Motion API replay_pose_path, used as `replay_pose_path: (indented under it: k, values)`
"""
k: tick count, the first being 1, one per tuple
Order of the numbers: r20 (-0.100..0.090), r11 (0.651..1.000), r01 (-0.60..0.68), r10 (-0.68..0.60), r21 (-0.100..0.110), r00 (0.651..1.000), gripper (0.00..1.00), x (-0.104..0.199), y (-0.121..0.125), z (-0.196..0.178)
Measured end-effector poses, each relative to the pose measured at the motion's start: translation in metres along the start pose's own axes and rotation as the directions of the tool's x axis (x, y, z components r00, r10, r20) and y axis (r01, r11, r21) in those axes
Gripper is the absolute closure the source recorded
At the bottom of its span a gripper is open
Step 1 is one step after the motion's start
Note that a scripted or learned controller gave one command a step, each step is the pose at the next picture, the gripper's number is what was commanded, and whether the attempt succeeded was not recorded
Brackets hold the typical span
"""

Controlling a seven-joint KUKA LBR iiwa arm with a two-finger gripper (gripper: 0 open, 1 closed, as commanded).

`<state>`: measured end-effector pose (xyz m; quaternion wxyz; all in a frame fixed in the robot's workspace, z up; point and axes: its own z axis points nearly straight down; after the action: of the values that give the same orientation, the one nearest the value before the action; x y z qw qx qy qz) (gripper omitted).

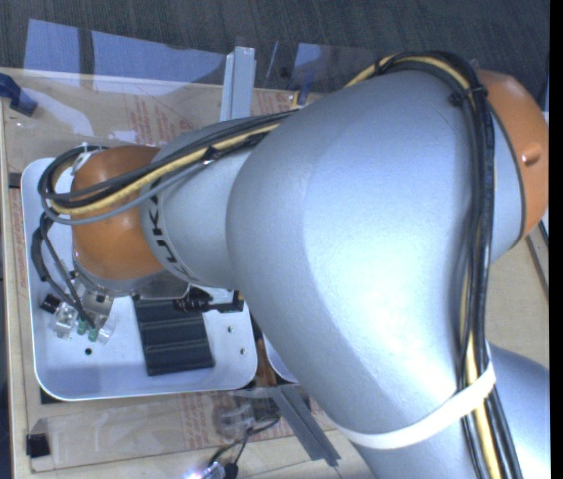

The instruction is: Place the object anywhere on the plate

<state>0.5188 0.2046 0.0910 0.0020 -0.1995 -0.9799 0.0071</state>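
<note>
Reaching w/ grey arm (361, 267) over left bin (32, 267) near bench's left edge, prob. to work there, pincer (84, 312) hidden under wrist so can't tell its state, dark ridged block (174, 339), likely the obj., lying flat just beside, no plate made out.

Dark grey carpeted floor (162, 3), pale wooden bench (112, 427), blue clamp (7, 90) at its corner
</note>
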Motion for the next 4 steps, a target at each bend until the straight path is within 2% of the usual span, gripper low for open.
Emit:
replay_pose_path:
  k: [1,2,3,4]
  values:
    - [0.000,0.999,0.034,-0.034,-0.013,0.999,1.00,0.000,-0.082,-0.058]
    - [-0.005,0.980,-0.199,0.199,-0.012,0.980,1.00,0.032,-0.037,0.000]
    - [0.002,0.999,-0.037,0.037,-0.015,0.999,1.00,0.007,-0.091,-0.108]
    - [0.003,0.999,0.046,-0.046,-0.004,0.999,1.00,0.041,-0.010,0.000]
